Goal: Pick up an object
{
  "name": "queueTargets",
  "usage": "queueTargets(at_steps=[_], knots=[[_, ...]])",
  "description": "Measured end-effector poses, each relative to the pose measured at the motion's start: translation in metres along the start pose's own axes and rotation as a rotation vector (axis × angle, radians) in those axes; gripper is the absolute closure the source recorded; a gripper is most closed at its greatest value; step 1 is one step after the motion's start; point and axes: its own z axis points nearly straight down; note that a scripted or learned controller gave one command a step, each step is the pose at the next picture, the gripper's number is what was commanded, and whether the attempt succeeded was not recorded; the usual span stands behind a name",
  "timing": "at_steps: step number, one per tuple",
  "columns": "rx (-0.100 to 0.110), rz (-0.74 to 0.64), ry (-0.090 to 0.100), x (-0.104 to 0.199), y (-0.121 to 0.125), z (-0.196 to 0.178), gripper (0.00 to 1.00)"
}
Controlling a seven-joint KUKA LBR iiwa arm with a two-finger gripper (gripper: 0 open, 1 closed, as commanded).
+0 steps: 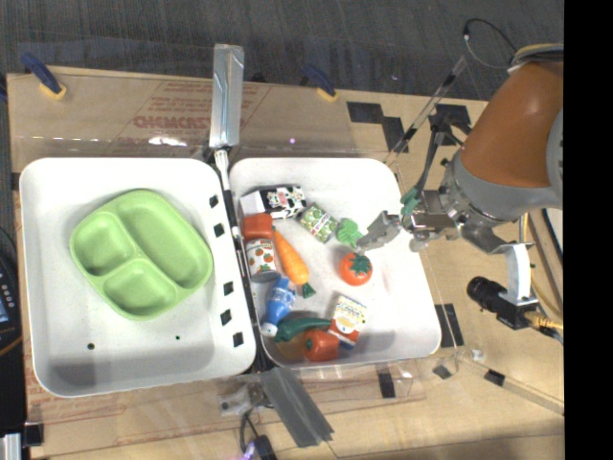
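the tabletop is pale wood and carries 2 shallow white bins side by side. the left bin holds a lime green divided plate with 3 compartments, lying toward that bin's 10 o'clock part. the right bin holds all the small things, crowded along its left wall and middle.

the arm, grey with an orange band, reaches in from 3 o'clock, and the gripper hangs over the right bin's 2 o'clock part. whether the jaws are open or closed, i cannot tell; nothing shows between them.

the things in the right bin, from larger to smaller: a red and green pepper-like toy at 6 o'clock, dark green top and glossy red body; an orange carrot lying at a slant near the middle, tip toward 5 o'clock; a small can with an orange-red top against the left wall; a blue bottle just below the carrot; a small white and orange carton at 5 o'clock; a black and white patterned box at 11 o'clock; a green and white packet beside it; a round red tomato with a green stalk, just below the gripper; and a small green broccoli just left of the gripper.
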Motion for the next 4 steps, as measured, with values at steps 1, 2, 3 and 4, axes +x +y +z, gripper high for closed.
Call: queueTargets(at_steps=[1, 2, 3, 4], knots=[[0.002, -0.214, 0.001, 0.015, 0.052, 0.149, 0.00], [-0.019, -0.368, -0.021, 0.041, 0.055, 0.183, 0.00], [-0.014, -0.377, -0.014, 0.045, 0.054, 0.176, 1.00], [-0.005, -0.289, -0.002, 0.080, 0.120, 0.092, 1.00]])
